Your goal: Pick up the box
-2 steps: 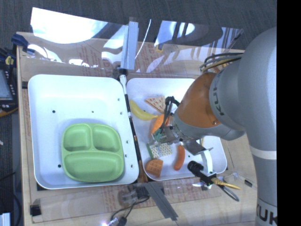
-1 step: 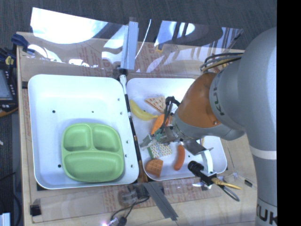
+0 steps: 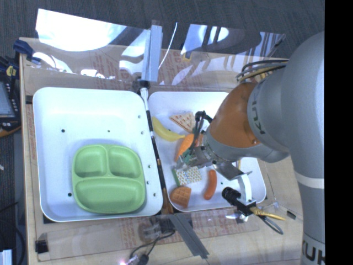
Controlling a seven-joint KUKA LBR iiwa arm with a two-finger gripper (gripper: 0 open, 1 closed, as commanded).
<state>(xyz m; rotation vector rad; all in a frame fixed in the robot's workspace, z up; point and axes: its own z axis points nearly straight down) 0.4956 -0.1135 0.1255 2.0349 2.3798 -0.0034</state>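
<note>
Here, what you are facing from this slanted view:
Box: the small patterned box (image 3: 189, 175) is lying in the right bin (image 3: 165, 101), near its front half, just under the pincer (image 3: 191, 158).
Pincer: it is hovering low over the box's upper edge; you cannot tell whether it is apart or together, since the wrist is covering it.
Crowding risk: a carrot (image 3: 185, 144), a sausage (image 3: 210, 184) and an orange wedge (image 3: 181, 195) are sitting close by, so you are risking a nudge or a wrong catch.
Slip risk: the box is looking flat and tilted, so a grip may be sliding off.
Hidden: the arm is blocking the bin's right half.
</note>
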